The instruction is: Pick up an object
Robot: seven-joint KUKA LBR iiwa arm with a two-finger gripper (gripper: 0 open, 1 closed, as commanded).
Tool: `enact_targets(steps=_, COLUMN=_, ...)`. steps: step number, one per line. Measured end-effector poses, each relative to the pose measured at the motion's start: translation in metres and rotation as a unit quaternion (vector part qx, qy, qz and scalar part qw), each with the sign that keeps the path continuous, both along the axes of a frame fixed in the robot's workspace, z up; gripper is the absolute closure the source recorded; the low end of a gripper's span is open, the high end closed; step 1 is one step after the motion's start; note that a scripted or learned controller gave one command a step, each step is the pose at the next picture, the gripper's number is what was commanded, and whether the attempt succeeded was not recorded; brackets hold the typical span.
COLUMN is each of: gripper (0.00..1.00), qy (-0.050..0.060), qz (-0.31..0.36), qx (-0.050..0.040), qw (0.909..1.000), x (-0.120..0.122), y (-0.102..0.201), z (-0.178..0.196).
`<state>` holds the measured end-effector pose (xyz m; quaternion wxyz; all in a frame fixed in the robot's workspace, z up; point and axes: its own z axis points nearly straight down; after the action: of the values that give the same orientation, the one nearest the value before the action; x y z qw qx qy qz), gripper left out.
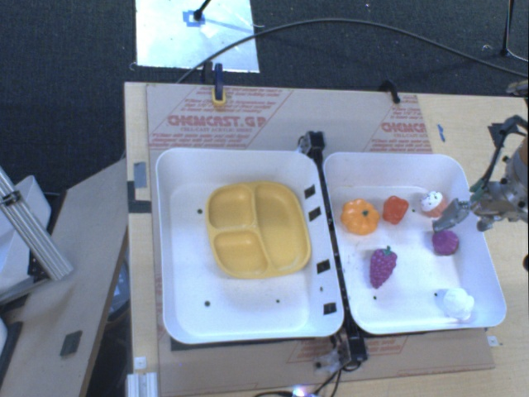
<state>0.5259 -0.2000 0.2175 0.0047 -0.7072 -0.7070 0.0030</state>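
Claw (453,216) hovering at the right bin's (397,162) far right side, can't tell if open or closed. Small purple toy (445,242) sitting just below the tip, nearly touching; white-and-orange piece (432,203) just up-left. Probably only needs a short drop toward the purple one

small purple toy (445,242) lies near right bin's right wall.

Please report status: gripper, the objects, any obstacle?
Gripper low in right bin, nothing seen held. Purple toy just below it. White-orange toy close beside.
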Motion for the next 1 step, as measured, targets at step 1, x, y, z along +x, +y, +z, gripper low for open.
enact_targets(steps=1, gripper=0.0, qy=-0.006, qz=0.002, qx=-0.0014, qw=1.0, x=0.0029, y=0.0008, z=0.0067)
